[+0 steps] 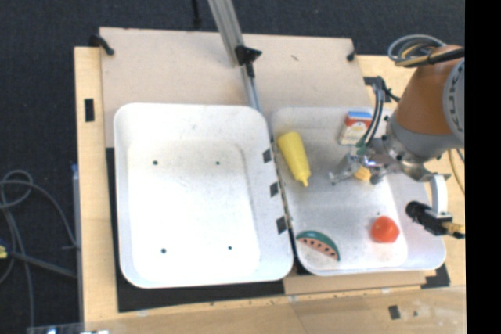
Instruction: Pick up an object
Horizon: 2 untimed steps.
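Left bin (141,168) sits bare white. In the right bin (407,250), a yellow bottle (295,156) lies near its left edge, a watermelon slice (318,244) at the front-left corner, a small carton (356,127) by the back edge, a red ball (384,230) front-right. The gripper (354,168) hovers mid-bin, fingers spread, gripping nothing.

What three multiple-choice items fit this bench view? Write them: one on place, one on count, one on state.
1. Where does the yellow mustard bottle lie?
A. right bin, by its left wall
B. left bin
C. on the bench

2. How many things lie in the right bin?
A. one
B. at least five
C. two

3. How does the mustard bottle rest?
A. upright
B. lying flat
C. lifted by the gripper

Answers: 1 A, it lies beside the divider. 2 B, bottle, watermelon slice, red ball, small carton, yellow piece at the gripper. 3 B, its long side shows.
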### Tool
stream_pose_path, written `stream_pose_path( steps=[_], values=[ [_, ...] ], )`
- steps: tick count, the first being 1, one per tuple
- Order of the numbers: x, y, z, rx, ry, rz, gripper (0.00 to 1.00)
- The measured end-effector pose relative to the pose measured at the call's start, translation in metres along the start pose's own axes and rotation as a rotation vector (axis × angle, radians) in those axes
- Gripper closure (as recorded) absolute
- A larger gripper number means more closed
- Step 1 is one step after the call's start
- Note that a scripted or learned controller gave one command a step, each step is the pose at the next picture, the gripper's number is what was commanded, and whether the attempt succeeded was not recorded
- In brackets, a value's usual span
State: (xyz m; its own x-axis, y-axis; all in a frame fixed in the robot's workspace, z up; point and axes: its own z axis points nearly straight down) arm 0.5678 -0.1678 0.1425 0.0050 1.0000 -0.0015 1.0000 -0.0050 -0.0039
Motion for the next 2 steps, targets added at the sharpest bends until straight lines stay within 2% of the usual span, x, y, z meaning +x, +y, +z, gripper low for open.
stream_pose_path(
  steps=[1,2],
  values=[
    [-0.001,0.000,0.044,-0.002,-0.001,-0.002,0.00],
    [-0.002,0.001,0.030,-0.009,0.000,0.004,1.00]
  ],
)
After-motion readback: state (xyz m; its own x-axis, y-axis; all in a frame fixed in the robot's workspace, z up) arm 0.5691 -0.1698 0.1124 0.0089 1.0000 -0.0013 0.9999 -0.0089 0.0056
